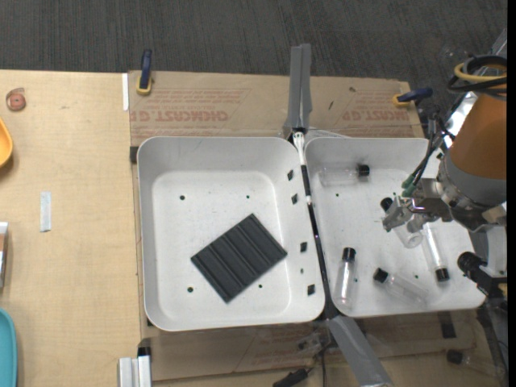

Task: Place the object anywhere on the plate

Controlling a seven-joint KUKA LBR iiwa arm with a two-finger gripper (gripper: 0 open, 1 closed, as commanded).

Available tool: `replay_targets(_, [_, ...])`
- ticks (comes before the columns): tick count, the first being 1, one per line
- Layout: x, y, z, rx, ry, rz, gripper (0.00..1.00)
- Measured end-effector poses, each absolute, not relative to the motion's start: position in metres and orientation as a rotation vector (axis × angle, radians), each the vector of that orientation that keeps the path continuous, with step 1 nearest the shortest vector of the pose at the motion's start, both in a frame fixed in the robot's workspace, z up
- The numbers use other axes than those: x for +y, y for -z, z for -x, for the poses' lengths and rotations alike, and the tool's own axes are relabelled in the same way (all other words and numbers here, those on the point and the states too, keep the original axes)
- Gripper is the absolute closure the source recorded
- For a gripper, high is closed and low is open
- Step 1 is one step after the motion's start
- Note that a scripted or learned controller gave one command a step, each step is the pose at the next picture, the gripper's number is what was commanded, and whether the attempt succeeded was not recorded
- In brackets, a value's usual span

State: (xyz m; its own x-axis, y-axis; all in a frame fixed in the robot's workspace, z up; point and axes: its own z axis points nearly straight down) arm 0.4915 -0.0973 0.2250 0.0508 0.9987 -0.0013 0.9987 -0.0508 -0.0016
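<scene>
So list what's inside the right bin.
In the right bin: clear vials with black caps, one near the left wall, others scattered. The gripper hangs over them; whatever lies beneath it is covered.

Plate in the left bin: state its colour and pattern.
Dark grey plate with parallel ridges, seen in the camera view.

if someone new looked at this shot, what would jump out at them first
Probably the dark ribbed plate, lying at a slant in the left bin, stark against the white. Next, the arm with its orange band reaching in from the right, its gripper low over the right bin, where several small clear vials with black caps lie scattered.
</scene>
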Motion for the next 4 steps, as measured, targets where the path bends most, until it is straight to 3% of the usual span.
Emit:
replay_targets(1, [-0.028, -0.190, -0.480, -2.217, -0.006, 2.222, 1.00])
replay_targets(2, [0.054, -0.190, -0.577, -2.206, -0.008, 2.235, 1.00])
replay_targets(3, [0.063, -0.208, -0.589, -2.404, -0.006, 2.024, 1.00])
replay_targets(4, [0.035, -0.200, -0.545, -2.435, -0.006, 1.983, 1.00])
